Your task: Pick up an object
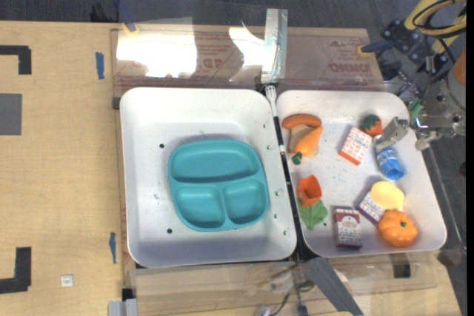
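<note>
A wooden table [52, 181] is seen carrying two shallow white bins side by side. The left bin [141, 122] is occupied by a teal divided tray [217, 184], which lies flat near its middle, with one long compartment toward the far side and two smaller ones toward the near side.

The remaining objects are all found to the right of the teal tray, in the right bin [333, 103]. Closest to the tray, an orange-and-green toy piece [309, 195] is seen near the dividing wall, and beyond it, toward the far side, a carrot-like toy [305, 134] is laid beside a curved orange piece. Further from the tray, a small patterned carton [347, 226] stands at the near edge, and a red-and-white box [355, 145] lies tilted toward the far side. Further right again, a yellow item [385, 197] rests against a small orange pumpkin [398, 229], the two touching. A blue bottle [389, 161] lies beyond them, and a small red-and-green item [371, 123] sits at the far side.

Farthest from the tray, at the right bin's outer rim, the pincer [404, 128] is seen just beside the blue bottle. Nothing is visibly held; whether its fingers are spread or pressed together cannot be told, the view there being cluttered.
</note>
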Available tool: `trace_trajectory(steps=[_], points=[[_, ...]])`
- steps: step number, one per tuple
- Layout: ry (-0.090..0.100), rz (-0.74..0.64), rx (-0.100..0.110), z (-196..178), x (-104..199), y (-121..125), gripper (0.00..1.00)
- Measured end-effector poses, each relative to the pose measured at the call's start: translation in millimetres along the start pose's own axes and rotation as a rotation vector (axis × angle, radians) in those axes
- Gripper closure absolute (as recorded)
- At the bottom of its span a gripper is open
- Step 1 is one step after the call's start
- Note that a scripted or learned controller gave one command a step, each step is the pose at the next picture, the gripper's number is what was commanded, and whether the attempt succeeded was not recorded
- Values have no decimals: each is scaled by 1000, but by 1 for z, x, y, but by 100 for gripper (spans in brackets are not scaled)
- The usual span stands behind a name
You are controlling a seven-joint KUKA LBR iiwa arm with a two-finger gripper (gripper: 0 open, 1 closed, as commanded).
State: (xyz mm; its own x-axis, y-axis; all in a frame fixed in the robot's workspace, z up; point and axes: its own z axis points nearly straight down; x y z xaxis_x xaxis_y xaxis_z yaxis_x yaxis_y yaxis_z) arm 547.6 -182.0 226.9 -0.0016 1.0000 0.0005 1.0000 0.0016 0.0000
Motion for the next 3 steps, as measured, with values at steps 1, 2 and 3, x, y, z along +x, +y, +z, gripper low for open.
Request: trace_trajectory(steps=[1, 2, 3], points=[[0, 0, 0, 0, 0, 0, 0], [1, -145, 1, 42, 7, -9, 0], [-6, -182, -22, 130, 75, 53, 0]])
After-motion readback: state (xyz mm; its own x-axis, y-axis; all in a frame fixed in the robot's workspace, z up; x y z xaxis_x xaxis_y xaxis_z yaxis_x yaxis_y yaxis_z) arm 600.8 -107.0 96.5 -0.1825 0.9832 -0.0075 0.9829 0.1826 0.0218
